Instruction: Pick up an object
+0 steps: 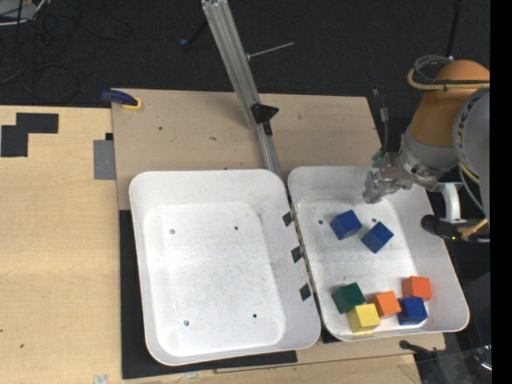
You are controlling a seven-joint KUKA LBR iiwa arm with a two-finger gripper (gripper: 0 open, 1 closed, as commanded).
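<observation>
The right bin [320, 184] holds several small cubes. Two blue cubes [346, 224] [377, 236] lie near its middle. A green cube [348, 296], a yellow cube [364, 317], an orange cube [387, 302], a red-orange cube [417, 287] and another blue cube [413, 310] cluster at its front edge. My gripper [376, 189] hangs over the bin's far right part, above and behind the two middle blue cubes. Nothing shows between its fingers.
The left bin [160, 190] sits beside the right one, with black clips [296, 253] along the shared edge. A slanted aluminium rail [238, 70] rises behind the bins. The grey arm with its orange band [444, 106] fills the right side.
</observation>
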